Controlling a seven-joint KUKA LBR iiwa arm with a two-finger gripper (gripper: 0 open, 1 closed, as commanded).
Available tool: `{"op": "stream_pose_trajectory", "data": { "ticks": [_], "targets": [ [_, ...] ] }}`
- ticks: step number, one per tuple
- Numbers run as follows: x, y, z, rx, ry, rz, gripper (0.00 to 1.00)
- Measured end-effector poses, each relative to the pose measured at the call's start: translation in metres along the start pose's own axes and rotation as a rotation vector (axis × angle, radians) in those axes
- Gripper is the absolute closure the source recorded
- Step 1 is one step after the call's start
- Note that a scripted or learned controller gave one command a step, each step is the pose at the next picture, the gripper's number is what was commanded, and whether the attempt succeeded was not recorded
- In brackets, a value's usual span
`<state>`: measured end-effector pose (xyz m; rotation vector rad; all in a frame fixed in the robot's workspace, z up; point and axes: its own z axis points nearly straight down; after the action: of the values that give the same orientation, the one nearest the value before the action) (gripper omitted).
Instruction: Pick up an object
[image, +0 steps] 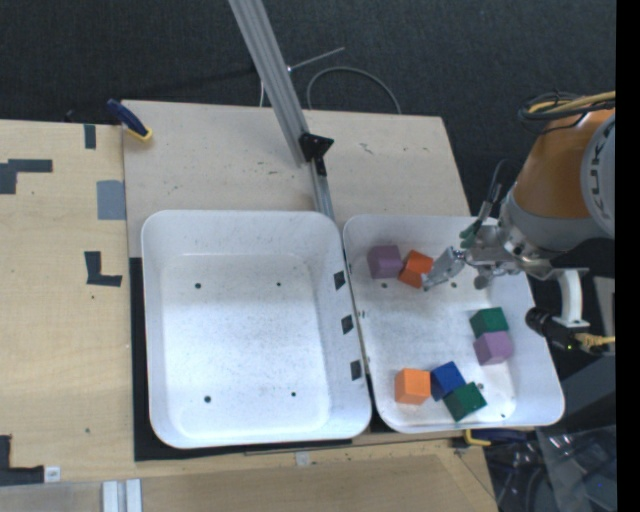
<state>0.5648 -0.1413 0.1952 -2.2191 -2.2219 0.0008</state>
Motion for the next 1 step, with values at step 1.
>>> {"op": "stream_pose_trajectory", "data": {
  "ticks": [1],
  "targets": [
    [0.0044, 0.1, 0.0831, -0.022, -0.004, 0.0, 0.0]
  ]
}}
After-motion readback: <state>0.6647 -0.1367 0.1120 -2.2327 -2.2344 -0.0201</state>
